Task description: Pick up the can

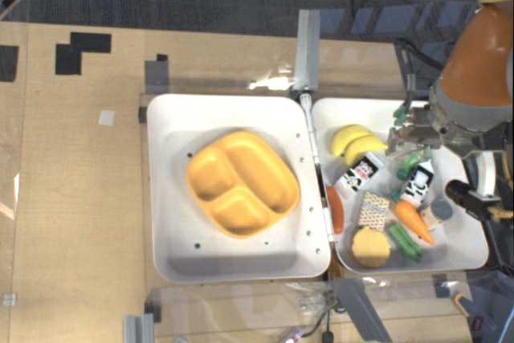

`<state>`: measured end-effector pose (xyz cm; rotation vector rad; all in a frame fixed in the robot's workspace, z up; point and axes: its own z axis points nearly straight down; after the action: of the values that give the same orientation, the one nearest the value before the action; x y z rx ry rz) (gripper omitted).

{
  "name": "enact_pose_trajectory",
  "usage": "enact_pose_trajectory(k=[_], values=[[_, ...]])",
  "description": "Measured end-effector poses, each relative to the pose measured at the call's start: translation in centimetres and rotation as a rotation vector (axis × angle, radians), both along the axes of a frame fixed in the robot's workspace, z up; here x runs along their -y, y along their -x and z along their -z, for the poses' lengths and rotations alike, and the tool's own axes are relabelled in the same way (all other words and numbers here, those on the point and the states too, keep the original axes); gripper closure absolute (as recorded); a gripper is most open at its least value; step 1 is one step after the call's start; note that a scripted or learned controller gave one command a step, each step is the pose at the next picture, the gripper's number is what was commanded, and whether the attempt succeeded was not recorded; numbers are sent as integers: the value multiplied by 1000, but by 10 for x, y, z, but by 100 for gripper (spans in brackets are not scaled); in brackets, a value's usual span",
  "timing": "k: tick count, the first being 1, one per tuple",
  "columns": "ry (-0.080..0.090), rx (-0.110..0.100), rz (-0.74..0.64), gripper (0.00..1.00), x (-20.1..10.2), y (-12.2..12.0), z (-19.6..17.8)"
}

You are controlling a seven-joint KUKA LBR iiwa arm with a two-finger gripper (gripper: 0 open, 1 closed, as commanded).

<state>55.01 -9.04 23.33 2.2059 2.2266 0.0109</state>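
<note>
My claw hangs low over the right bin, whether apart or together I cannot tell, just above the can, which lies tilted between the bananas and the carrot.

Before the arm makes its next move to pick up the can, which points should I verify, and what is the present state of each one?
1. The gripper is above the right bin, where the small objects lie: ok.
2. Which object is the can: cannot tell. The first black-and-white item lies beside the bananas; the second black-and-white item lies just below the gripper.
3. Gripper holds nothing yet: cannot tell.
4. Free room around the second item: not ok. The carrot and the patterned box lie close.
5. The yellow plate in the left bin is away from the arm: ok.
</note>
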Motion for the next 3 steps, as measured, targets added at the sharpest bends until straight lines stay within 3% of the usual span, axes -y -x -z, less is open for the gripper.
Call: enact_pose_trajectory(k=[1, 2, 3], values=[[-2, -8, 195, 100, 15, 28, 75], [-2, -4, 155, 100, -59, 62, -5], [0, -7, 141, 100, -15, -10, 49]])
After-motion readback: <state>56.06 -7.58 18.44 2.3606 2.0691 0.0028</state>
